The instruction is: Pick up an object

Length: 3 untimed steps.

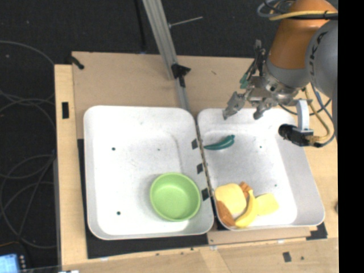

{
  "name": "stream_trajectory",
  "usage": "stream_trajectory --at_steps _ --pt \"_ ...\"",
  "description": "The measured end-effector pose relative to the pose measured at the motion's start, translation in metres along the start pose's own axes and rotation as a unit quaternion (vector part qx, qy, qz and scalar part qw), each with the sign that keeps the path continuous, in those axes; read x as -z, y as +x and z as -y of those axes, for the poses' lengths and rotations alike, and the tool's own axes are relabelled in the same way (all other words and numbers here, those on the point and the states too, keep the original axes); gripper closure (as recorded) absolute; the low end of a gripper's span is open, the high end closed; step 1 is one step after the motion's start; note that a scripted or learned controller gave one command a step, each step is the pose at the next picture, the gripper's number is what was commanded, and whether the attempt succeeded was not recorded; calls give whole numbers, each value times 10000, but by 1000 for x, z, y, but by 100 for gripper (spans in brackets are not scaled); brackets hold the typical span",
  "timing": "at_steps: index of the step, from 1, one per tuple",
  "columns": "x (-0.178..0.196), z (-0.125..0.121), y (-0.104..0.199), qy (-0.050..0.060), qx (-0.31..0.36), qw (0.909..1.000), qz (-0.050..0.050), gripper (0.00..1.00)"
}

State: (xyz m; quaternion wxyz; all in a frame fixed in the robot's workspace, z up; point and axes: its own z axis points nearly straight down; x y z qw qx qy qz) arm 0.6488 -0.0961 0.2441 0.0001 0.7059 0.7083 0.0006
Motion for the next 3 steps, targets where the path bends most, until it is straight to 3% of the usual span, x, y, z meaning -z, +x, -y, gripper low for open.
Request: stream_trajectory --at_steps 1,3 --pt "0 0 0 0 0 10000 0 0" --pt "-85 5 -7 21 -27 10000 21 0"
